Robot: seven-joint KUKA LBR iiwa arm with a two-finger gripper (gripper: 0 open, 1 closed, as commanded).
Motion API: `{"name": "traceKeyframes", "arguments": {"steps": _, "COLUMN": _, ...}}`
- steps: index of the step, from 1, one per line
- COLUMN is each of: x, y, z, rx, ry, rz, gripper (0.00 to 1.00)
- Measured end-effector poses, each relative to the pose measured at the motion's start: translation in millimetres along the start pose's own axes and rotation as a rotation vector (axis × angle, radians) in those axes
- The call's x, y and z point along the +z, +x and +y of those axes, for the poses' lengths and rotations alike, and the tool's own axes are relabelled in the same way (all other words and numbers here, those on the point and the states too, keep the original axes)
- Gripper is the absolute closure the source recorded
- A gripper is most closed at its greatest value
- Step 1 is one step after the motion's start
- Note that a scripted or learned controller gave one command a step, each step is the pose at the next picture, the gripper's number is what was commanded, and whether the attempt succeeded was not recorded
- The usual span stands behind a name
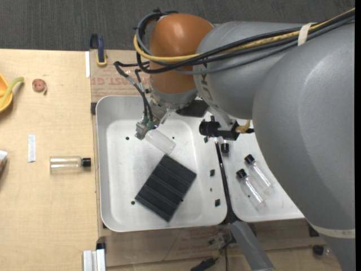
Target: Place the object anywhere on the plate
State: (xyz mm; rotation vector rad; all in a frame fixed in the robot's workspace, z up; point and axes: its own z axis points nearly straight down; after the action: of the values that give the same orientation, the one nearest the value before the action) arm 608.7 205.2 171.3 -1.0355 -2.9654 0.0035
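Note:
A black ribbed rectangular plate [166,186] lies tilted on the floor of the left bin [113,208]. My gripper [148,125] hangs under the orange-banded wrist, over the bin's upper middle, above and slightly left of the plate. It is shut on one end of a clear plastic vial [161,140]. The vial slants down to the right, and its free end stops just short of the plate's upper corner. The arm hides the upper right of the bin.
Two clear vials with black caps [253,179] lie in the right bin [282,210]. On the wooden bench to the left lie a clear bottle with a black cap [69,162], a small white strip [31,148] and a red disc [38,85].

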Motion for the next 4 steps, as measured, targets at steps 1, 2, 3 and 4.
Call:
{"name": "traceKeyframes", "arguments": {"steps": 1, "x": -177, "y": -22, "z": 34, "rx": -0.062, "ry": -0.003, "rz": -0.002, "gripper": 1.0}}
{"name": "traceKeyframes", "arguments": {"steps": 2, "x": -84, "y": 38, "z": -2, "rx": -0.094, "ry": 0.0, "rz": -0.001, "gripper": 1.0}}
{"name": "traceKeyframes", "arguments": {"steps": 3, "x": 25, "y": 117, "z": -64, "rx": -0.266, "ry": 0.001, "rz": 0.002, "gripper": 1.0}}
{"name": "traceKeyframes", "arguments": {"steps": 4, "x": -162, "y": 88, "z": -98, "rx": -0.015, "ry": -0.001, "rz": -0.001, "gripper": 1.0}}
